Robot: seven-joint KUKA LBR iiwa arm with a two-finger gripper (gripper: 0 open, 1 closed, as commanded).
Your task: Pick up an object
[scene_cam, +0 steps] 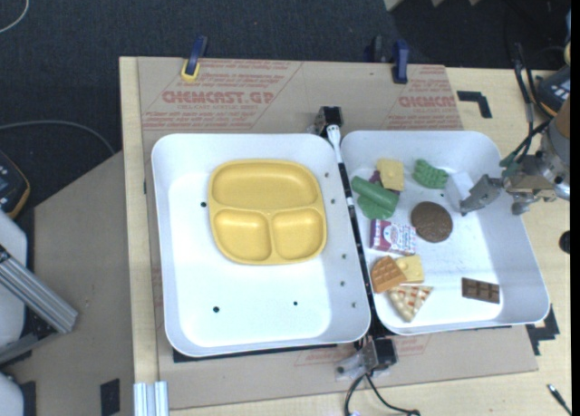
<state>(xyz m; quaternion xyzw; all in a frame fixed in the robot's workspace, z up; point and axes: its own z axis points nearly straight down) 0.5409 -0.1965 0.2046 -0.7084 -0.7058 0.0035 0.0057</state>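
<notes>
The right bin (pixel 517 251) holds several toy foods: a round brown cookie (pixel 431 221), a green pickle (pixel 374 195), a green leafy piece (pixel 430 173), a yellow cheese block (pixel 391 173), a pink and white packet (pixel 394 237), a waffle (pixel 388 273), a pizza slice (pixel 410 300) and a chocolate bar (pixel 480 291). My gripper (pixel 498 201) hovers over this bin's right side, just right of the cookie. It is open, with nothing between its fingers.
A yellow divided plate (pixel 267 210) lies in the left bin (pixel 181 296). A black divider (pixel 344 215) runs between the bins. Clamps (pixel 191 65) hold the cardboard base at the back. The arm comes in over the right bin's far right rim.
</notes>
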